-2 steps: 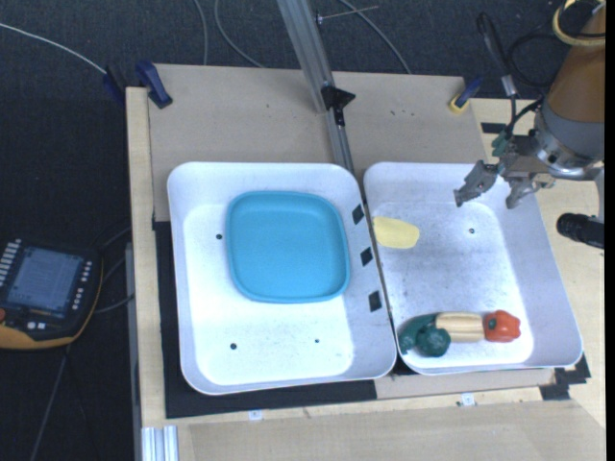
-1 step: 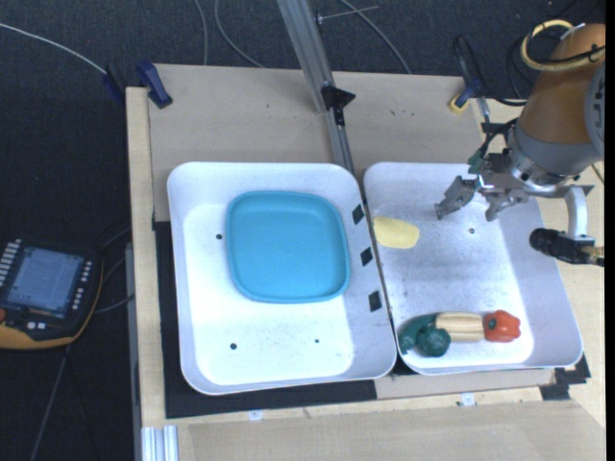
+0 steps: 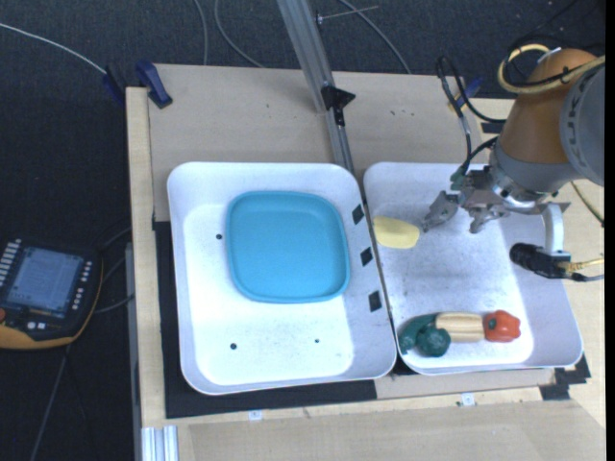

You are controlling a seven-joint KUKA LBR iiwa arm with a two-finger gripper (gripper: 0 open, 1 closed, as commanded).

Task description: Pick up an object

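A blue plate (image 3: 287,246) lay in the left bin (image 3: 192,353), and a green object (image 3: 425,338), a beige piece (image 3: 459,327) and a red piece (image 3: 501,326) lay near the front edge of the right bin (image 3: 553,339). The yellow object (image 3: 396,232) rested by the right bin's left wall, just left of the hand (image 3: 457,216), which hung with fingers spread and nothing between them.
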